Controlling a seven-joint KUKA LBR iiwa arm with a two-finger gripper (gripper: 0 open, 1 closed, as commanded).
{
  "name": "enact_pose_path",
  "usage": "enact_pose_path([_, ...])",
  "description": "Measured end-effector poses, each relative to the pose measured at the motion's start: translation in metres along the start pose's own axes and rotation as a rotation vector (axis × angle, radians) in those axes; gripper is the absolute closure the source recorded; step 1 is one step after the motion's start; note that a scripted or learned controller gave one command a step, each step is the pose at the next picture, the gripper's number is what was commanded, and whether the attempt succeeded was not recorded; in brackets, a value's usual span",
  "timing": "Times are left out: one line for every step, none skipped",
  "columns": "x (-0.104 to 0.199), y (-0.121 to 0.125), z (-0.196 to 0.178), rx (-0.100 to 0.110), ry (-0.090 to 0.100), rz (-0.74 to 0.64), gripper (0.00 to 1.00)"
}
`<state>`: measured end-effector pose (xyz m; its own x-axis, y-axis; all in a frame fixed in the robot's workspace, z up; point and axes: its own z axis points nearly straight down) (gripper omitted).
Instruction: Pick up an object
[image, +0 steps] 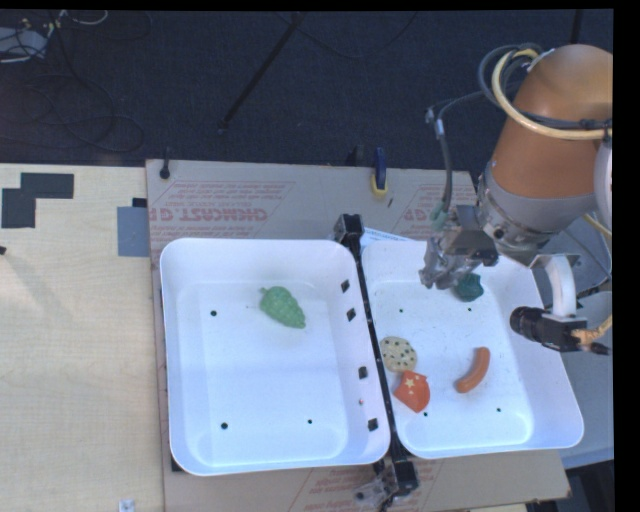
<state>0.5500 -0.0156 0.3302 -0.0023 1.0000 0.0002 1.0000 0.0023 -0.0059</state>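
Reaching in from the right, the grey arm (545, 130) w/ its orange band hangs over the far part of the right bin (540, 425). Gripper (446, 272) sits low above the bin floor near the far wall, dark metal, pointing down and a bit left. Can't tell whether it's spread or clenched; from this angle the tips blur into one dark mass.

Teal object (468, 289) lies just beside the gripper, on its right/near side, resting on the bin floor. Looks touching or nearly so, can't say which. Nothing visibly gripped.

Other items in the right bin, all toward the near-left area:
- spotted cookie (398, 353), round, tan w/ dark dots, next to the divider.
- red piece (412, 391), just near-side of the cookie, almost touching it.
- sausage (473, 370), orange-red, lying at a slant, well right of the cookie, apart from the rest.

Left bin (190, 440) holds a green leafy object (283, 306), far-centre, alone.

Both bins sit side by side on a cardboard sheet (250, 205) atop the counter (70, 350). Black camera unit (545, 327) sits by the right bin's right rim.
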Motion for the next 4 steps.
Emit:
enact_pose_path([0.074,0.009,-0.050,-0.008,0.001,-0.005,1.00])
enact_pose_path([0.082,-0.024,-0.030,0.001,-0.001,0.000,1.00])
enact_pose_path([0.114,-0.052,-0.022,0.000,-0.001,-0.001,1.00])
enact_pose_path([0.198,-0.043,-0.090,-0.009,0.003,-0.007,1.00])
